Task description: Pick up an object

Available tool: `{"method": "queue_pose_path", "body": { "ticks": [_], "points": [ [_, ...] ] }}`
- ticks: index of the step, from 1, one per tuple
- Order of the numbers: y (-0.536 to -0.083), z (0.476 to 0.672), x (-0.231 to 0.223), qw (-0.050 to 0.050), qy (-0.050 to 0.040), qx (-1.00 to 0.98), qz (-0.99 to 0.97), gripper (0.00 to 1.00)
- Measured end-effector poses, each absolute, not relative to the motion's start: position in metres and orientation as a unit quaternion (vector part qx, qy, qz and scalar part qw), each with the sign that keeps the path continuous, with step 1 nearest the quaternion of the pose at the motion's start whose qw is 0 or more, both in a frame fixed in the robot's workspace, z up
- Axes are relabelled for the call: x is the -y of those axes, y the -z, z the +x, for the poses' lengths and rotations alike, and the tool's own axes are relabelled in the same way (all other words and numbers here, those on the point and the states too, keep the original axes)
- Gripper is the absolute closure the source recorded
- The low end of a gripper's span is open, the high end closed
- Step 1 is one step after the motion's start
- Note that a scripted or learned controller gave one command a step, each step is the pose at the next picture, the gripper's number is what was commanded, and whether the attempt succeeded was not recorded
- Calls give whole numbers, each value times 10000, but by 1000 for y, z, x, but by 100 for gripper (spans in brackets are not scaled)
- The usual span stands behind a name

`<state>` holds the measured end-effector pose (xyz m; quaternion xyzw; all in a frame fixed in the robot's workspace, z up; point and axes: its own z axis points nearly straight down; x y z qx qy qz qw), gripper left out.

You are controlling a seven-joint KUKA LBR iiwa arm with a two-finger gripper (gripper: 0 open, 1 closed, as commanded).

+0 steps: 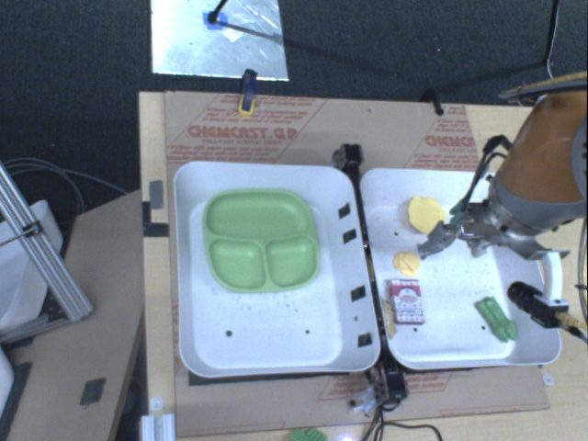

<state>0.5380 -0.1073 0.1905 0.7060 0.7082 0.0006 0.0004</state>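
On the right bin (450,324) floor, toward its left wall, a small yellow lump (407,263). Just up-right of it, near yet apart, the gripper (435,243), open or closed impossible to tell. Probably calls for a short down-left reach.

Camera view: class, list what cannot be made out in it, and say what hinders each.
All in the camera view:
1. Print on the red box: too small to read.
2. Far right corner of the right bin: hidden beneath the arm.
3. Whether the gripper touches the small yellow piece: too blurred to judge.
4. The green thing at the bottom: cut off by the edge.
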Motion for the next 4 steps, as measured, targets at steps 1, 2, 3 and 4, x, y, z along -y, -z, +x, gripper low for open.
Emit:
{"method": "queue_pose_path", "body": {
  "ticks": [1,2,3,4],
  "points": [
    [-79,542,97,-3,1,-7078,7064,0],
    [-85,592,90,25,-21,-7095,7047,0],
    [-84,526,96,-20,13,-7065,7077,0],
    [-85,569,94,20,-15,-7089,7053,0]
  ]
}}
